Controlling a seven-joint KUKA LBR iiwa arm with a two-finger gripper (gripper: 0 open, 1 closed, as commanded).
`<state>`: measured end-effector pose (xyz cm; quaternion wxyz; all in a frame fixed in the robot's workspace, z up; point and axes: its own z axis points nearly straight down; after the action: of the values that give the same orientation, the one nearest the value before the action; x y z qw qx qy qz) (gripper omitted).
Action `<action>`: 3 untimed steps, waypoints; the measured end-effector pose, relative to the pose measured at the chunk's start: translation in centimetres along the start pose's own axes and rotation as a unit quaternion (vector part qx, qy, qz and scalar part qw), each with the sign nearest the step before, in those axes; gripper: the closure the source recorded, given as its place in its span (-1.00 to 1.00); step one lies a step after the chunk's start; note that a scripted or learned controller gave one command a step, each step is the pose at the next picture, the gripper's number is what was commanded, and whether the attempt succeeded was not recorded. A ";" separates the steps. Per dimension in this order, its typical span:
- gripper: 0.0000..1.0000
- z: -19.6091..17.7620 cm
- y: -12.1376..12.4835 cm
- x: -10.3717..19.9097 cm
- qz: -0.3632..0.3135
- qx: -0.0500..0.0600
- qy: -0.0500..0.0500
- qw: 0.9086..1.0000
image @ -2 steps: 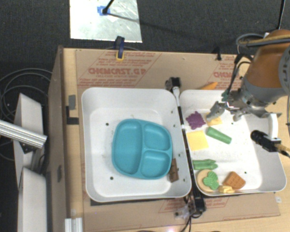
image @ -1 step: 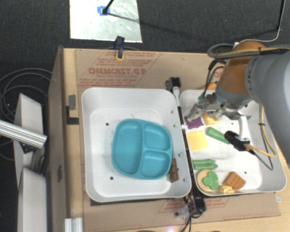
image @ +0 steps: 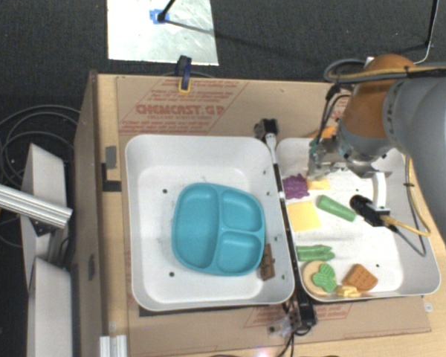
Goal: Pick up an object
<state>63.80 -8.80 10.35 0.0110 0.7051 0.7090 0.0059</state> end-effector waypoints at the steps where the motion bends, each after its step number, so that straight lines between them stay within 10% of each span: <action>1: -1.00 0.2 -0.2 0.0 0.000 0.003 0.000 1.000; 2: -1.00 0.3 -9.6 -4.3 0.005 0.015 0.004 1.000; 3: -1.00 -4.3 -3.2 -6.1 0.000 0.007 0.002 1.000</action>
<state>60.58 -14.90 14.63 0.0045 0.7053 0.7089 0.0021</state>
